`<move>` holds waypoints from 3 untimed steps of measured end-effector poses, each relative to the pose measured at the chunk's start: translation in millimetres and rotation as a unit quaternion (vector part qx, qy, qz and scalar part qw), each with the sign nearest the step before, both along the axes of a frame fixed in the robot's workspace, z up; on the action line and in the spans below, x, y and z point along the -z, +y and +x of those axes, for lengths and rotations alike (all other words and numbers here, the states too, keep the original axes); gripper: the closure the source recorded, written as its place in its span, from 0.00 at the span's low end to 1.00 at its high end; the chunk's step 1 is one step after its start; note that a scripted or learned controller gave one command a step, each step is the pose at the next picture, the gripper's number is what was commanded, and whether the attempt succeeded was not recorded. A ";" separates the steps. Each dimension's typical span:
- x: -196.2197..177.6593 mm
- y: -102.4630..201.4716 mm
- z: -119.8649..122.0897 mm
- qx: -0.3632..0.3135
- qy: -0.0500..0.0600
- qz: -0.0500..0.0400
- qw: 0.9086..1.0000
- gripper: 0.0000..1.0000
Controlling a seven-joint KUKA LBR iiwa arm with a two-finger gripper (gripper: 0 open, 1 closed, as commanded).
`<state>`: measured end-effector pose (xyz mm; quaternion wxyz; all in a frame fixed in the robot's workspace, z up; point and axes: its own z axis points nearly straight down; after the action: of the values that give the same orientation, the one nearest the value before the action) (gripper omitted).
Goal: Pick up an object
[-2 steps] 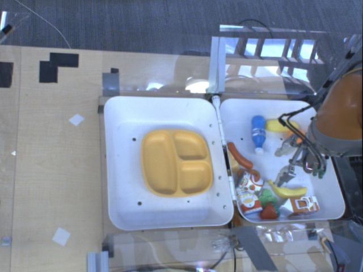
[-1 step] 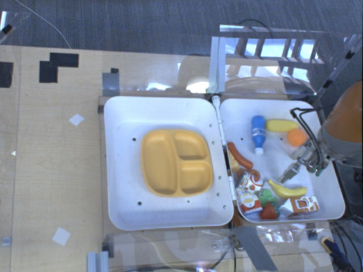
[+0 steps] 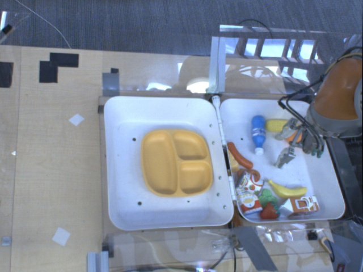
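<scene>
The right bin (image 3: 323,169) holds several small items: a blue bottle (image 3: 258,132), a yellow piece (image 3: 275,125) beside it, a red sausage (image 3: 240,155), a banana (image 3: 287,189), a printed carton (image 3: 248,189), a green piece (image 3: 266,196), a strawberry (image 3: 269,211) and an orange-and-white box (image 3: 303,204). My gripper (image 3: 288,146) hangs over the bin's upper right part, just right of the bottle and the yellow piece. Its fingers are spread, open, with only white bin floor between them.
The left bin (image 3: 122,129) carries a yellow divided plate (image 3: 176,162). A metal divider (image 3: 221,146) separates the two bins. A clear rack (image 3: 272,50) stands behind the right bin. The arm's orange band (image 3: 340,92) fills the far right.
</scene>
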<state>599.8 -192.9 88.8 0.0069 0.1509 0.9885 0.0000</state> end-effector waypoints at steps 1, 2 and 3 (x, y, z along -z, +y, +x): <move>-43.4 -11.3 -15.5 0.153 0.001 0.002 0.988 0.00; -22.3 13.3 -38.3 0.402 0.004 0.004 0.916 0.00; -1.0 29.2 -61.8 0.232 -0.001 0.003 0.973 0.00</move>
<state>538.0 -163.7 89.7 0.0076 0.3763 0.9265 0.0012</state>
